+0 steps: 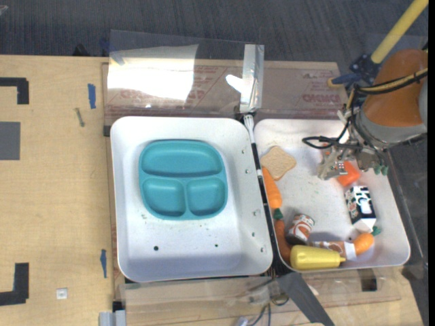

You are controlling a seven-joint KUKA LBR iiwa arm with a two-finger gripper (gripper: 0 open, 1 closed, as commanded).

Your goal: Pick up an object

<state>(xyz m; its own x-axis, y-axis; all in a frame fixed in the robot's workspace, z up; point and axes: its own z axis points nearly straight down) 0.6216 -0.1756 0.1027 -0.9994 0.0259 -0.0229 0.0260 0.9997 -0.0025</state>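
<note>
While your tool, whose grip state you cannot tell, hovers near the right bin's far edge, the orange object lies just beneath it.

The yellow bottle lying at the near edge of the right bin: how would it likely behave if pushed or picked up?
The yellow bottle lies on its side and looks rounded, so a push would probably roll it. Its surface looks smooth, so it may slip in a pinch. It sits close against the bin wall, which likely leaves little room around it.
</note>
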